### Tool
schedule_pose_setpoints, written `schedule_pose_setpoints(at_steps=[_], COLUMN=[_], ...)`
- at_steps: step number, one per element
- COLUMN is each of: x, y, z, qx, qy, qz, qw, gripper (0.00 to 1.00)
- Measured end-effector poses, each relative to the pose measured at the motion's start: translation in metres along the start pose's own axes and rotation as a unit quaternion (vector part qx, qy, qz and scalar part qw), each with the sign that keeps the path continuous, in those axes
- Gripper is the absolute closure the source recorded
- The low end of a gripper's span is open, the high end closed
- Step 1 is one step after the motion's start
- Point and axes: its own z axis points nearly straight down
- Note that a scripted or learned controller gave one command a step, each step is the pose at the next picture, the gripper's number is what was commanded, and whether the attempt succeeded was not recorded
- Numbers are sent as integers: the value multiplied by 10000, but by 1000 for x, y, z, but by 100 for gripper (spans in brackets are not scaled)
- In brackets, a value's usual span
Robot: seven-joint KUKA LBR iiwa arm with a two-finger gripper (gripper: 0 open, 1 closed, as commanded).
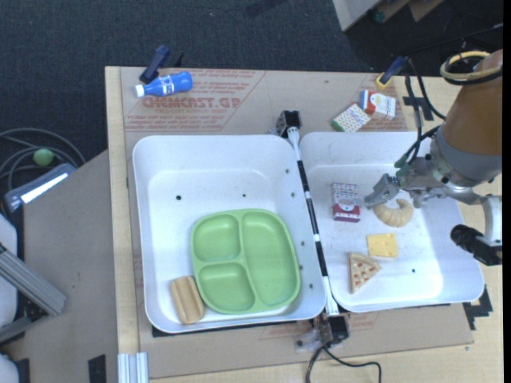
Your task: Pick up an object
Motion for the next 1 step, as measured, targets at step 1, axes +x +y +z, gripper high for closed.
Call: schedule_pose_setpoints(at_steps=[1], x=[-22], y=[-24], z=[112], qx=[-2], qy=[-5], qz=[5], qw=[10000], gripper=[0])
